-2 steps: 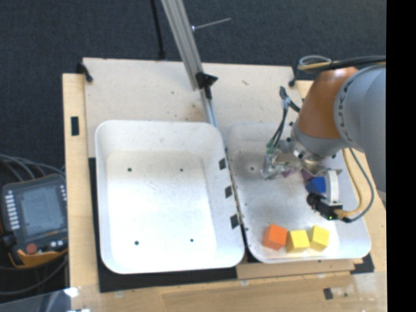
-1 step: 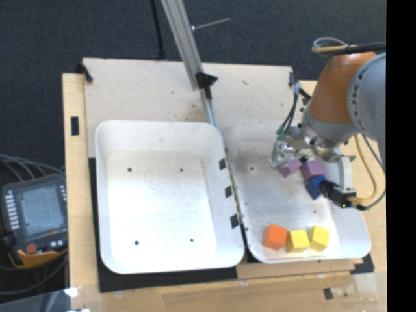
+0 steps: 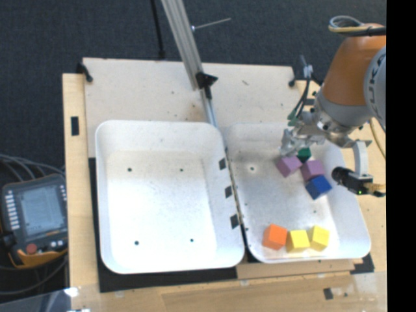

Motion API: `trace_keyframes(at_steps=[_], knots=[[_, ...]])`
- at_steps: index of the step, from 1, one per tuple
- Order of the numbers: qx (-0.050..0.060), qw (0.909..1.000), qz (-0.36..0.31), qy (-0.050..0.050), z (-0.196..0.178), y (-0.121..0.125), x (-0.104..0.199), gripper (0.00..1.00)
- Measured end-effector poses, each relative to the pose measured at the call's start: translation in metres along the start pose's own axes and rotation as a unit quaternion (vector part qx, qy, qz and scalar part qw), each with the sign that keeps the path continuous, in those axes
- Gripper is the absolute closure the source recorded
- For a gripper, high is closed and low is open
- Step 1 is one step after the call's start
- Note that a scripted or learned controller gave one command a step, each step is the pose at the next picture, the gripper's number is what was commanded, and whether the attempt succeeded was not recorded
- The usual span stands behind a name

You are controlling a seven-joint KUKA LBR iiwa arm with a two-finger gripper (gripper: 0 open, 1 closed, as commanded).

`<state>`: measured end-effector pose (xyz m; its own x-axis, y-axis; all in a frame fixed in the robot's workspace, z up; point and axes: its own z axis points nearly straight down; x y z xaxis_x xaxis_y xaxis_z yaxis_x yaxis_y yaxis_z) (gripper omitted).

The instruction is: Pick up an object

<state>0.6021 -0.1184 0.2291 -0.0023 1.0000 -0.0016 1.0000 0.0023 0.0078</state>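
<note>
The gripper (image 3: 296,143) is hovering low over the green block (image 3: 303,155) in the right bin (image 3: 351,239) — grip state unclear, I cannot tell — so nothing is looking lifted yet.

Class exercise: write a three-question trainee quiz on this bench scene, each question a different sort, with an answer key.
1. True or false: the orange block lies in the left bin.
2. Which block lies nearest the gripper? A) blue block B) green block C) orange block
3. Fill in: two ___ blocks sit beside the orange one.

Key: 1 false, it lies in the right bin; 2 B; 3 yellow.
</note>
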Motion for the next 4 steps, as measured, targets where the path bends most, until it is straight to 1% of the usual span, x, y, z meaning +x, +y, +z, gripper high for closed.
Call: trace_keyframes(at_steps=[2, 3, 4], knots=[[0.004, 1.0000, -0.003, 0.002, -0.021, -0.017, 0.114, 1.00], [0.005, 1.0000, -0.003, 0.002, -0.026, -0.026, 0.163, 1.00], [0.005, 1.0000, -0.002, 0.001, -0.010, -0.048, 0.210, 1.00]])
